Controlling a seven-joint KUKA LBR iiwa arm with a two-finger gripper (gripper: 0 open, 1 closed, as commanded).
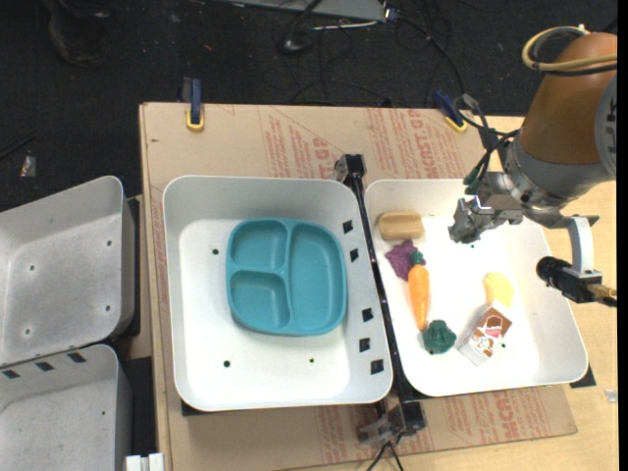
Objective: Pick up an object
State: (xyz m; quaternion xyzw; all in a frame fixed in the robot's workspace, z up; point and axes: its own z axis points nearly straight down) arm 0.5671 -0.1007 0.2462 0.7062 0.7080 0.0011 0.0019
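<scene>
Tool (467,226) hangs over the right bin (559,356), upper part; can't tell its opening, nothing visibly held. Nearest pick, tan bread roll (400,226), lies just left of tool, long axis left-right. Carrot (419,296) sits below the roll, lengthwise up-down.

A robotics lab is suggested: a plywood surface (294,145) is clamped at 11 and 1 o'clock, cables (432,47) are strewn over the dark floor (78,57) at 12 o'clock.
</scene>
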